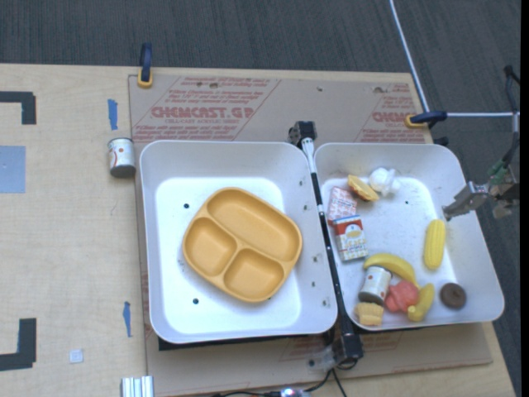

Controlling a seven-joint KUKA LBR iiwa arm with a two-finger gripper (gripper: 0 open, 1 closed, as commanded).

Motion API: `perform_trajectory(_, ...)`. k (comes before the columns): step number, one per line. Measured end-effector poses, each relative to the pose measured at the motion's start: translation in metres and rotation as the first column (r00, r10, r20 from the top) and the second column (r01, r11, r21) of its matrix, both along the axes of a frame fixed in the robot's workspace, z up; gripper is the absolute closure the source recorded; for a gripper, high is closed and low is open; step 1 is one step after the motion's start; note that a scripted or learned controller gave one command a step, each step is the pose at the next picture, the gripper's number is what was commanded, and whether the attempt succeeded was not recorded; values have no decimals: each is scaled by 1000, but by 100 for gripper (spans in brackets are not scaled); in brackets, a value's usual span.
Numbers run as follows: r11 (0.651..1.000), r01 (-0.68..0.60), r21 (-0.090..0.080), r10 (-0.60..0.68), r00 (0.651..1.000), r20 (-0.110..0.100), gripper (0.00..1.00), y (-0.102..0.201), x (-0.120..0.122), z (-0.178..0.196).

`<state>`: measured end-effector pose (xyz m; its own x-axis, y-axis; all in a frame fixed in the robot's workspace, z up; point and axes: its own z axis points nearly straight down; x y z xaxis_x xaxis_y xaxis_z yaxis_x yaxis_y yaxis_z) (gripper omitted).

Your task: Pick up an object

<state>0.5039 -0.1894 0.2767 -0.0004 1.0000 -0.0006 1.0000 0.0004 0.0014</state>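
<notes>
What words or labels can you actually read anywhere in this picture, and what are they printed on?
"CHEMCAST GP": red print on the brown protective sheet behind the bins; its start shows again at the upper right.
Smaller red lines on the sheet: too blurred to read.
The small cartons and the can in the right bin: print too small to read.

Both of my bins, the left (157,222) and the right (471,222), are plain white. In the left one sits an orange-yellow plate (241,244), the same shade across its three sections. The corn cob (434,244) is bright yellow, as is the banana (390,263). The small carton (351,238) is white with red and orange print. The can (375,285) is silver with a dark label. The round disc (452,295) is brown. The board (273,106) under the bins is tan with red lettering.
</notes>
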Motion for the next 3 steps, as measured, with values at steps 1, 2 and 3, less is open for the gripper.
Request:
perform_trajectory(1, 1000, 0, 2, 0, 1000, -3, 0, 80, 4, -173)
perform_trajectory(2, 1000, 1, 0, -1, 1000, 4, 0, 97, -23, -190)
perform_trajectory(3, 1000, 0, 0, 0, 1000, 3, 0, 97, 16, -191)
